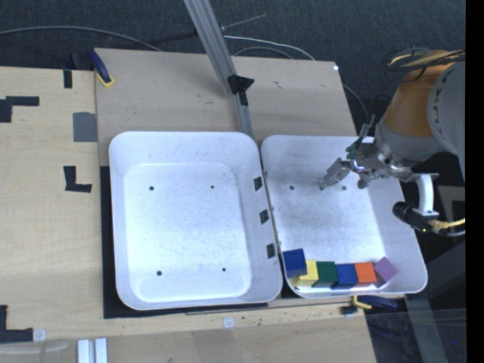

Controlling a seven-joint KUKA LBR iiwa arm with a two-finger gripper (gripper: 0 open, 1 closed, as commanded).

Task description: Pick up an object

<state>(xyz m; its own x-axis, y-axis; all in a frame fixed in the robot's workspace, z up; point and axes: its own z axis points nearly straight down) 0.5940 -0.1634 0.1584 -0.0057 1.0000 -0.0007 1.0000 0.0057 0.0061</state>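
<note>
Several small blocks lie in a row along the near edge of the right bin (393,225): a blue block (294,261), a yellow block (308,274), a green block (326,272), a second blue block (346,274), an orange block (365,272) and a purple block (385,268). My gripper (338,175) hangs over the far middle of the right bin, well away from the blocks, with nothing seen in it. The grey arm with its orange band (412,108) reaches in from the right.
The left bin (121,203) stands beside the right one on the wooden bench. A slanted metal post (215,40) rises behind the bins. A yellow and blue clamp (102,70) sits at the bench's far left corner, and cables trail behind.
</note>
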